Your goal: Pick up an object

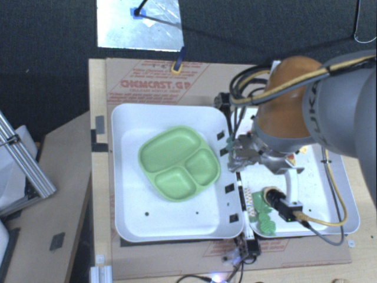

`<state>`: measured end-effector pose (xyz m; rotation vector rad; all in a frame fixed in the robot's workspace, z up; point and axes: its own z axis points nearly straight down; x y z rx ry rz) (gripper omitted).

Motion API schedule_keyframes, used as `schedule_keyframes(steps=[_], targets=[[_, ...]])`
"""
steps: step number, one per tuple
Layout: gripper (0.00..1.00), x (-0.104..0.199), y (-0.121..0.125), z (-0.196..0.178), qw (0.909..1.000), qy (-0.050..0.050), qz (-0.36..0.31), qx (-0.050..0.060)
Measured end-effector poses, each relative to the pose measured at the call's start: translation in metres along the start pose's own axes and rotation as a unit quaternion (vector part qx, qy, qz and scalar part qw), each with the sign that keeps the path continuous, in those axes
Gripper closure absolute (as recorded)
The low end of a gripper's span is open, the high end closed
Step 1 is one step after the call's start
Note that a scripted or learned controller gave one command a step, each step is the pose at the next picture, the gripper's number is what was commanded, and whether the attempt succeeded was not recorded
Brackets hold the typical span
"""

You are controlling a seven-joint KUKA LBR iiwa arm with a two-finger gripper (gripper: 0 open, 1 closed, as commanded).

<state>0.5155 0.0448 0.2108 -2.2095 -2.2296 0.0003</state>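
A pale green divided plate (178,163) lies in the middle of the left bin (132,217). In the right bin (344,217), a small green lumpy toy (266,223) rests at the near left corner, with a green speckled piece (257,201) just behind it. The gripper (240,157) hangs low over the right bin's left edge, close to the divider between the bins and behind the green pieces. The arm's grey and orange bulk hides most of the right bin's far half. No object can be seen in the gripper.
A small red and yellow bit (303,151) peeks out beside the wrist in the right bin. Cardboard (156,81) lies under both bins, and a shiny sheet (139,16) sits beyond it. A metal frame (23,164) stands at the left.
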Motion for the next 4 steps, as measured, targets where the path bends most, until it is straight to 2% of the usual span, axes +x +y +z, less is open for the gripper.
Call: schedule_keyframes(steps=[1,2,3,4], targets=[[1.00,0.022,-0.007,-0.010,1.0000,0.000,0.000,-0.002],[1.00,0.016,-0.005,-0.022,1.0000,-0.001,0.003,-0.002],[1.00,0.020,-0.008,-0.009,1.0000,-0.001,0.004,-0.001],[1.00,0.012,-0.005,-0.024,1.0000,-0.001,0.004,-0.002]])
